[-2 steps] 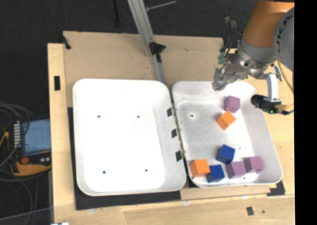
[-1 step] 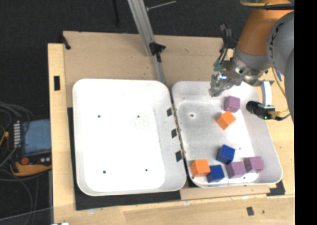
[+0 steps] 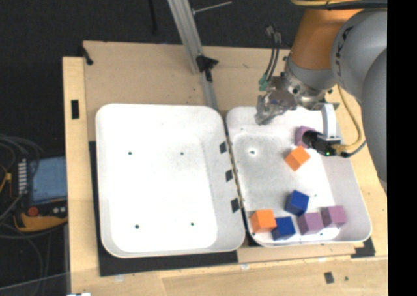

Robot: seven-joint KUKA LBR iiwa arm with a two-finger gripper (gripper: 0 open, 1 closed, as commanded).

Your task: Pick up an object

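Observation:
My gripper (image 3: 266, 113) hangs over the far left corner of the right bin (image 3: 260, 158), pointing down, with nothing seen between its fingers. An orange block (image 3: 298, 158) lies in the middle of that bin, to the right of and nearer than the gripper. A purple block (image 3: 302, 135) sits partly hidden behind the wrist hardware. Along the near edge lie an orange block (image 3: 263, 220), two blue blocks (image 3: 298, 201) (image 3: 283, 227) and two purple blocks (image 3: 311, 222) (image 3: 336, 215).
The left bin (image 3: 163, 177) lies beside the right one, with small dark specks on its floor. A slanted metal rail (image 3: 186, 27) rises behind the bins. A blue device with cables (image 3: 45, 180) sits off the bench at the left.

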